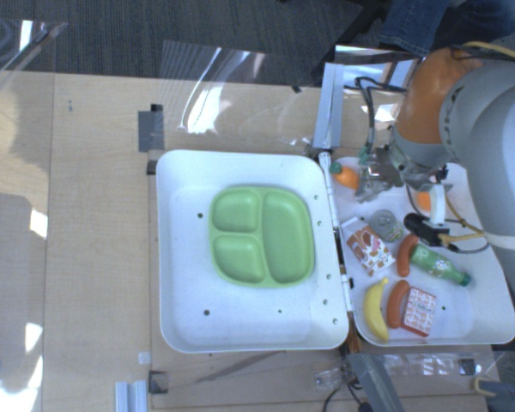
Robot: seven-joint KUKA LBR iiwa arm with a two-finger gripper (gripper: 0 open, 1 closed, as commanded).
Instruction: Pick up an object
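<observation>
Gripper (376, 181) is low in the far left corner of the bin on the view's right (489, 329), hanging off the grey arm (489, 136) with its orange band (429, 93). Can't tell whether the gripper is released or clenched from this angle, and nothing visibly held in it. Just beside it on the view's left, an orange piece (348, 177) lies against the bin's left wall; contact with the gripper unclear. A second small orange piece (423, 200) sits just to the gripper's right, partly under the wrist. Nearer the camera from the gripper: a round grey thing (386, 224), then a white and red snack packet (369, 249) tilted near the left wall. Next to those a red sausage (405, 256), with a green bottle (439, 265) lying on its side just right of it. At the near end of the bin, a banana (375, 309) lies along the left wall, another red sausage (397, 302) beside it, and a red box (420, 310) touching that sausage. All loose pickable objects are in this right bin. The bin on the view's left (180, 316) holds a green divided plate (263, 234) about in its middle, flat, well apart from the gripper. Both bins sit side by side on a pale wooden bench (77, 256).
</observation>
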